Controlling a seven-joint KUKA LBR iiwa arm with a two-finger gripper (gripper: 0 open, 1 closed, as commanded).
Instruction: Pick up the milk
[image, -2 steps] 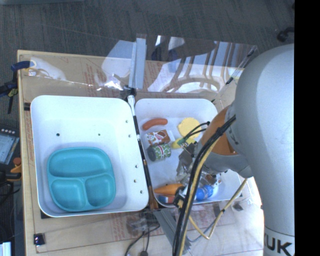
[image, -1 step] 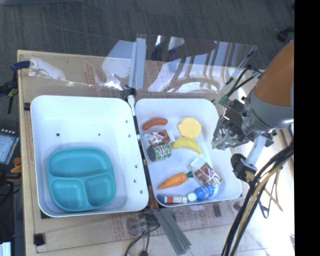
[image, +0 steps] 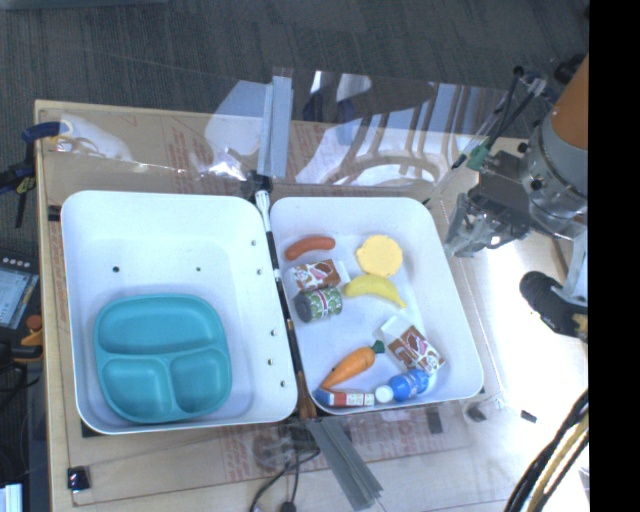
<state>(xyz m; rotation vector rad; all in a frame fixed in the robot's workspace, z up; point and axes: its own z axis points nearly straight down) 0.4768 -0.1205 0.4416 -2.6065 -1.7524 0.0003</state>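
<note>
The milk (image: 413, 348) is a small white carton with a brown and red label. It lies on its side in the right bin (image: 432, 232), near that bin's front right corner. It sits between the carrot (image: 351, 366) and the bin's right wall, just behind a blue bottle (image: 409, 385). My gripper (image: 484, 230) hangs beyond the right bin's far right rim, above the bench. It is well behind and to the right of the milk, and nothing shows in it.
The right bin also holds a sausage (image: 309, 245), a yellow round piece (image: 380, 255), a banana (image: 376, 289), a second small carton (image: 318, 273), a dark can (image: 318, 304) and a red and white tube (image: 350, 398). A teal divided plate (image: 160, 356) lies in the left bin (image: 150, 220).
</note>
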